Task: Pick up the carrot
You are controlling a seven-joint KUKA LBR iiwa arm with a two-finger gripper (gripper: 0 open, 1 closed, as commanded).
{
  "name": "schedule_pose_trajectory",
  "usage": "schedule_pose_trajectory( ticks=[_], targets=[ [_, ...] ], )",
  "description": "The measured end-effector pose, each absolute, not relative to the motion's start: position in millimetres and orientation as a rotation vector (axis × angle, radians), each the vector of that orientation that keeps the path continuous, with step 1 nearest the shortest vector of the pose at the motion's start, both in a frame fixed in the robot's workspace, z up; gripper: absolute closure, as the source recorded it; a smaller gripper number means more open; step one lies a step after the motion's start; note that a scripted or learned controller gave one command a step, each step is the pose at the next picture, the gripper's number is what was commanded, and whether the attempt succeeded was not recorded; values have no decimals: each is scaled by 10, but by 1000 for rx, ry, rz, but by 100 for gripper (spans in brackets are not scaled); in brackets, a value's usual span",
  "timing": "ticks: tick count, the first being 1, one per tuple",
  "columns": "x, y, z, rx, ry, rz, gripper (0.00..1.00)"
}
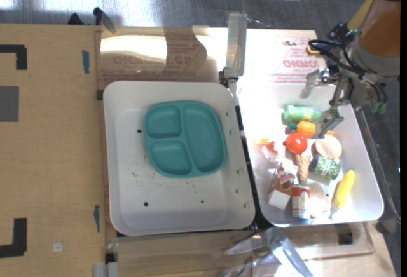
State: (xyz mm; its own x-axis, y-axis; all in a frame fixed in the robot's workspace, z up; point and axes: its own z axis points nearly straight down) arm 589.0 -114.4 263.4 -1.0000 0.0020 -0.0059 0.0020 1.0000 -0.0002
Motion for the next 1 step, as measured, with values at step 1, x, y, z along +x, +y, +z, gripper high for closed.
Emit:
schedule_pose_trajectory(
  ticks=[1],
  targets=[
    [6204,-1537,1484,-5,3151,4,0]
  ],
)
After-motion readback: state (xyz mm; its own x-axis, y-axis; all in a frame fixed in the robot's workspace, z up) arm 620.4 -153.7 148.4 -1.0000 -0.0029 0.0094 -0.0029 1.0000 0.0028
